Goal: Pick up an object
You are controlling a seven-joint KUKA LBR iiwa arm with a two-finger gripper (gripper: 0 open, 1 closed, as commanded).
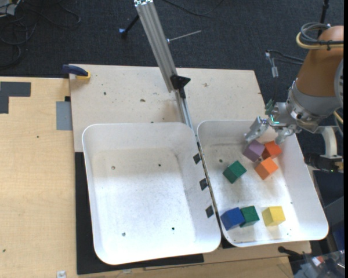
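Over the right bin (313,213) the gripper (269,133) hangs low, and whether it is released or clenched, I cannot tell. Just below it sits a purple cube (254,150), touching a red-orange cube (272,150), with an orange cube (267,167) beneath. Further down: green cube (234,171), then blue (232,218), dark green (250,215) and yellow (273,215) blocks in a row.

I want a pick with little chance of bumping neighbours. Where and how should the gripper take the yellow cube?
Probably from straight above, closing on two opposite side faces of the yellow cube. It sits flat in the right bin, apart from the green cube, so both faces look free.
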